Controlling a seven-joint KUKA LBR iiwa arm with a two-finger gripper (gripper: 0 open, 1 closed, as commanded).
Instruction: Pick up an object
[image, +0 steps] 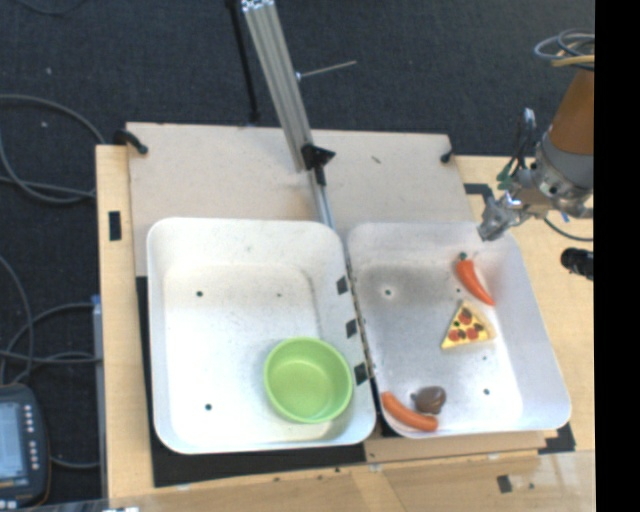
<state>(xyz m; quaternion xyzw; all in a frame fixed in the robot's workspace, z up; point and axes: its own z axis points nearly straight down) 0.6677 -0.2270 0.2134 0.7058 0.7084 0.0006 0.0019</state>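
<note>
**One gripper above the right bin's far right corner**

One gripper (493, 222) hangs over the far right corner of the right bin (530, 400); whether it is spread or closed I cannot tell, and nothing shows in its grasp. Just near of it lies an orange-red chili pepper (475, 280), apart from the tip. Nearer still sits a pizza slice (467, 328). At the bin's near left corner a sausage (409, 412) lies beside a small brown object (430, 399). The left bin (200, 260) holds a green bowl (308, 379) at its near right corner.
</note>
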